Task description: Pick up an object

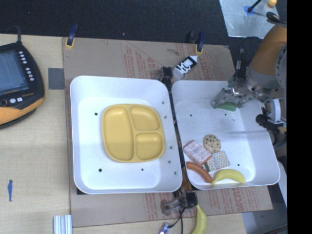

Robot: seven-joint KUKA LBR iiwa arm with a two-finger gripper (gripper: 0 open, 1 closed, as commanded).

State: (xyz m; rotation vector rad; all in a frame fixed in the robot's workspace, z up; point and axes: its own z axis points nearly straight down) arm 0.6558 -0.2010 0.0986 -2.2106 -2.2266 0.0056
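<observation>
The camera view puts my gripper [225, 103] low in the back part of the right bin [243, 130], and I cannot tell how it is set. A small green thing [228, 107] lies on the bin floor right under it; I cannot tell whether I have it or only touch it, so I count nothing as picked up.

Nearer the front of this bin lie a round cookie [211, 143], a pink packet [196, 152], a checked packet [218, 160], a sausage [199, 172] and a banana [227, 177], crowded together and well apart from me.

The left bin [83, 130] holds a yellow divided plate [132, 132].

As I judge it, the grasp and the lift are both left to do.
</observation>
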